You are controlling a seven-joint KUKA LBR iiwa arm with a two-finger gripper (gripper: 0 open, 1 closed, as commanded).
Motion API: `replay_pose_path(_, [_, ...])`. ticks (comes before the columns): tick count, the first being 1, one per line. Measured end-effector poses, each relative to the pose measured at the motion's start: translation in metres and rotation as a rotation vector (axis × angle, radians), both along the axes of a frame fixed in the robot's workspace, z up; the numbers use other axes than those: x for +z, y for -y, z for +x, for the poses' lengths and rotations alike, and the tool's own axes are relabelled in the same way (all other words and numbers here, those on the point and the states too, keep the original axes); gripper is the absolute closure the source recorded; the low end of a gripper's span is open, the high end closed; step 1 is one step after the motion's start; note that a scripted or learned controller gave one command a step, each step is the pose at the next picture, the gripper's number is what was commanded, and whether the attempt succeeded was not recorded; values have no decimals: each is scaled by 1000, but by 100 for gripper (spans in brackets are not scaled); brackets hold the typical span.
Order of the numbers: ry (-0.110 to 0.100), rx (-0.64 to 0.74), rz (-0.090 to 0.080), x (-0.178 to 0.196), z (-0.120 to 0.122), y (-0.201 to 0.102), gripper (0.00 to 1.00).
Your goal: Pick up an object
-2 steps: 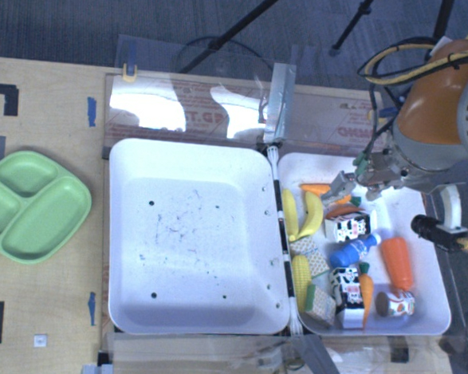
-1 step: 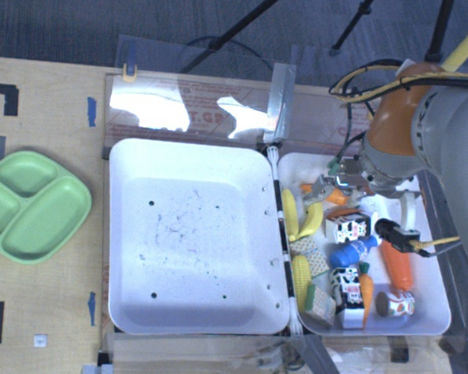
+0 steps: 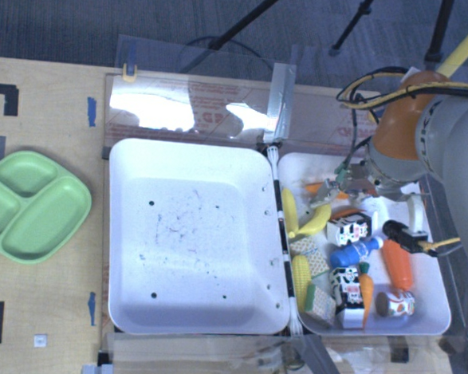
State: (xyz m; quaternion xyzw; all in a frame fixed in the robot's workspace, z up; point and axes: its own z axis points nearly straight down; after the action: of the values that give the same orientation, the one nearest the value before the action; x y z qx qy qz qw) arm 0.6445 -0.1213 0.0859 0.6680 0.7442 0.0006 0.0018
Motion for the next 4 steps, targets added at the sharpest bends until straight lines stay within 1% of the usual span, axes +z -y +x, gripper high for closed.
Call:
replay_pose_path(1, [6, 4, -1, 12, 2, -2, 100])
replay_pose_path(2, [2, 233, -1, 100, 23, -54, 100])
replay_pose_path(3, [2, 233, -1, 100, 23, -54, 0])
replay_pose_path(4, [20, 349, -9, 18, -40, -21, 0])
